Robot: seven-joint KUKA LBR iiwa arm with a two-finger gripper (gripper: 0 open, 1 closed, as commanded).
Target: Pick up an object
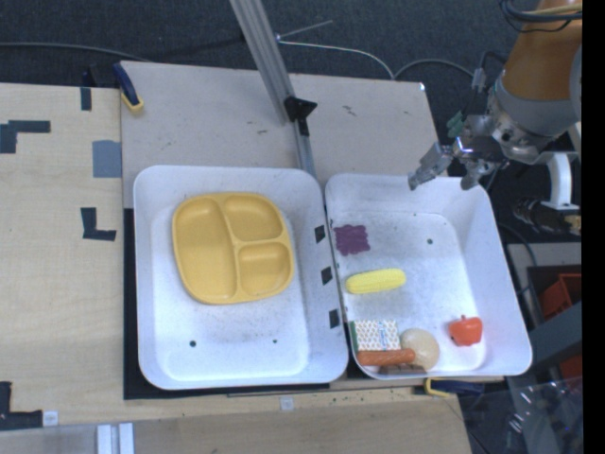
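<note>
The bench (57, 253) is pale wood-grain board with dark tape marks on its left part, and a plainer tan sheet (217, 112) covers its far middle. A ribbed aluminium post (265, 41) slants across that sheet down to the seam between the bins. Around the bench the floor is dark, with thin cables trailing at the far side.

My arm (544, 55), smooth grey with an orange shell, comes in from the far right.

The left bin (151, 282) is a shallow white tray with rounded corners and a speckled, scuffed floor. A glossy yellow divided plate (232, 247), with three compartments, lies in its far half; the near half is bare.

The right bin (482, 225) is the same shape and touches the left one along the middle. Its far half and right side leave free floor. The objects sit mostly to the left and near: a flat, fuzzy purple piece (352, 239) by the left wall, a knobbly yellow corn cob (376, 280) lying crosswise just nearer, then in the near left corner a patterned square pack (376, 332), a slim orange carrot-like stick (386, 357) and a smooth cream egg shape (422, 346), all close together. A small orange-red pepper-like toy (465, 330) sits apart near the right wall.

My end effector (444, 170) hangs over the right bin's far rim, well apart from every object, with nothing in it; I cannot tell how wide it stands.
</note>
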